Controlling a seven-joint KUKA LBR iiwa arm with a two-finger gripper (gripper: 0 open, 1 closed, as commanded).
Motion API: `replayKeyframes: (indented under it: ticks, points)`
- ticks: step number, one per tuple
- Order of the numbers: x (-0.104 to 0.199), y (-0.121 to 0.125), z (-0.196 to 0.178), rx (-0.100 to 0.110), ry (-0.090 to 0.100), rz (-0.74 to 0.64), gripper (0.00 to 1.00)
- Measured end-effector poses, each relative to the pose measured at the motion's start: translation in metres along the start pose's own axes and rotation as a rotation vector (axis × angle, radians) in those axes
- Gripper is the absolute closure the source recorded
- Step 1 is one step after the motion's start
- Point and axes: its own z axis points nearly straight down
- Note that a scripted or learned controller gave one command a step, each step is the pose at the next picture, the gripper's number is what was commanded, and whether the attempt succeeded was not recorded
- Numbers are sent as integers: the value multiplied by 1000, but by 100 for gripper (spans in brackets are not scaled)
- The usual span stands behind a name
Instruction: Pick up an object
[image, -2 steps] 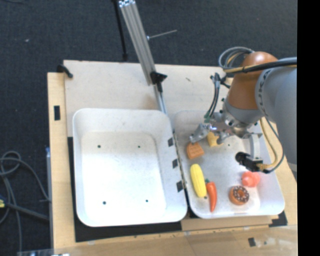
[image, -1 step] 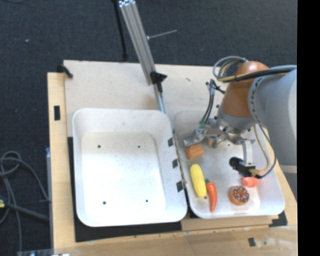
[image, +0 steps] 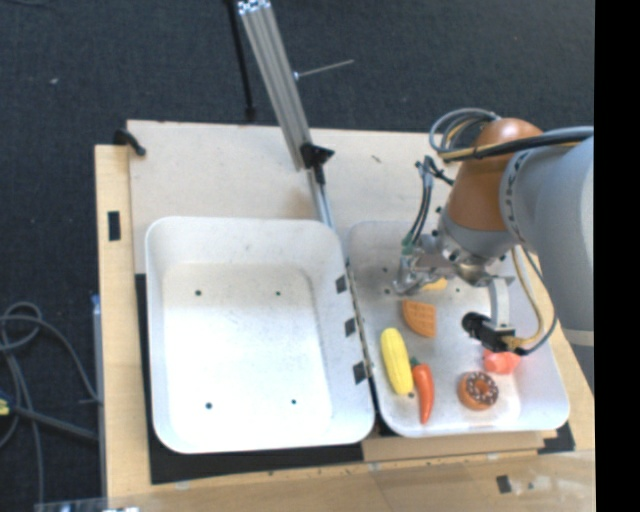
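Left bin (image: 250, 330) has just bare white floor w/ a few dark dots. Right bin (image: 545, 400) holds all the toys: yellow corn (image: 396, 361) at approx 7 o'clock of the bin, orange carrot (image: 424, 391) touching its right side, waffle-ish orange piece (image: 420, 319) near the middle, brown donut (image: 478, 390) at 5 o'clock, small red-pink piece (image: 500, 362) just above the donut. Gripper (image: 412, 281) hangs at 11 o'clock of the right bin, right beside a small yellow-orange bit (image: 435, 285). Can't tell whether it's clenched or released, and nothing visibly grasped.
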Motion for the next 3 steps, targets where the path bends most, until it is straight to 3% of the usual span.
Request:
replayKeyframes:
  ticks: [2, 3]
  points:
    - [0, 1, -122, -6, -1, -11, 100]
    - [-1, 2, -123, 1, -1, -13, 100]
